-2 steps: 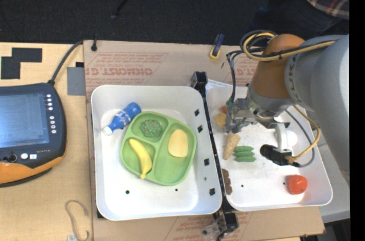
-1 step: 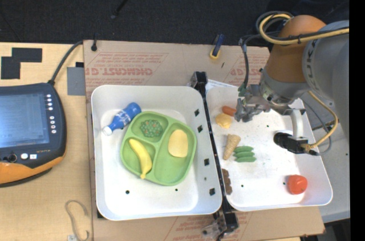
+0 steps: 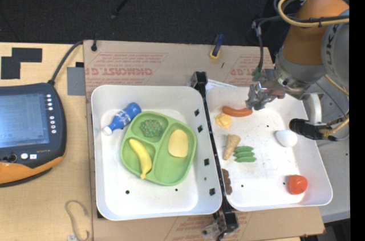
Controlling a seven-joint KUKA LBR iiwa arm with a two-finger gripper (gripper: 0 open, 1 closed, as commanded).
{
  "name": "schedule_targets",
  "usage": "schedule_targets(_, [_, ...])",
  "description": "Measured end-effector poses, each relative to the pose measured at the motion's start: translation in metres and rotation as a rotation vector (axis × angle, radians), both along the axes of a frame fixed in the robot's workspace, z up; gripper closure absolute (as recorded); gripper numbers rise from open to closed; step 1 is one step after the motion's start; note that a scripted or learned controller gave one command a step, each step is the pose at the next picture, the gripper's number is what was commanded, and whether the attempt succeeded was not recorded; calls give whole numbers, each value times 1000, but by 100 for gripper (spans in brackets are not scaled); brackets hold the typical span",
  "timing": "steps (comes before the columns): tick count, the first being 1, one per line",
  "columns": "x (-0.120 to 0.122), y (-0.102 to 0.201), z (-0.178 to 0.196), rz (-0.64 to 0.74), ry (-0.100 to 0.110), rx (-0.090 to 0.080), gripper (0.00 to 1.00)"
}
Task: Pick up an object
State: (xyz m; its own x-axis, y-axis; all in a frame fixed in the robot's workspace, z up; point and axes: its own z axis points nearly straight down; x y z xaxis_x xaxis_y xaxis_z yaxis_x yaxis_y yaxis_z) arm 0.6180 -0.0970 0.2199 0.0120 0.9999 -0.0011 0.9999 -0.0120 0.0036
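My gripper (image 3: 258, 98) hangs over the back of the right bin (image 3: 319, 188), just right of an orange-red sausage (image 3: 236, 111) that lies near the bin's back left. Nothing shows between its fingers. Below the sausage lie a small yellow piece (image 3: 223, 121), a tan ice-cream cone (image 3: 231, 146) and green pea pods (image 3: 245, 154). A white egg (image 3: 286, 138) rests toward the right side and a red tomato (image 3: 296, 184) near the front right corner. A brown piece (image 3: 226, 180) lies along the bin's left wall.
The left bin (image 3: 108, 188) holds a green divided plate (image 3: 165, 171) with a banana (image 3: 141, 157), a yellow piece (image 3: 178, 143) and peas (image 3: 151, 128); a blue and white bottle (image 3: 121, 117) lies beside it. A tablet pendant (image 3: 28, 126) sits far left. Black clamps (image 3: 199, 81) join the bins.
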Motion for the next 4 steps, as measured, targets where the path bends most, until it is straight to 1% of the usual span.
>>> schedule_targets(1, [0, -1, 8, 1, 5, 1, 100])
schedule_targets(2, [-36, 39, 18, 14, 9, 3, 100])
schedule_targets(3, [-73, 71, 19, 14, 10, 3, 100])
schedule_targets(4, [-93, 115, 13, 15, 10, 3, 100])
